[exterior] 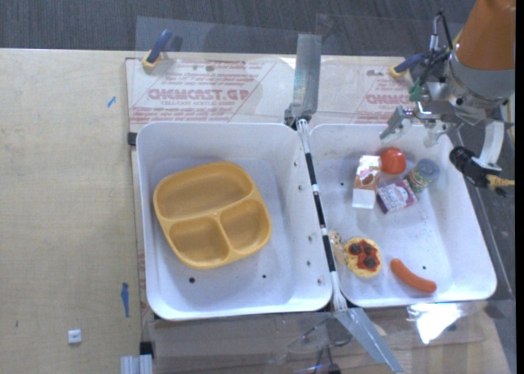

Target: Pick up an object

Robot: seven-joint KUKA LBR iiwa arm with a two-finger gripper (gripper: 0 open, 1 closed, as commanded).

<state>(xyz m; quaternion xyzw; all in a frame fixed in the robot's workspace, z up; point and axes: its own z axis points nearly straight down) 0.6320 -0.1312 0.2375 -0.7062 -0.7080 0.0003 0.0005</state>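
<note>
Above the red ball (393, 160), the gripper (416, 121) hangs; I cannot tell its state. Toys crowd beside that ball, so it might bump them and grab nothing.

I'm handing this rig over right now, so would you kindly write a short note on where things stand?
Gripper: above the far edge of the right bin, holding nothing visible; whether the fingers are open or shut cannot be told.
Right bin: red ball, small can, carton and red packet clustered at the far end; toy pizza and sausage nearer the front.
Left bin: yellow divided plate.
Done: nothing picked yet.
Left: lower onto one object, grasp and lift. The sausage lies apart from the others, so it looks the easier target.
</note>
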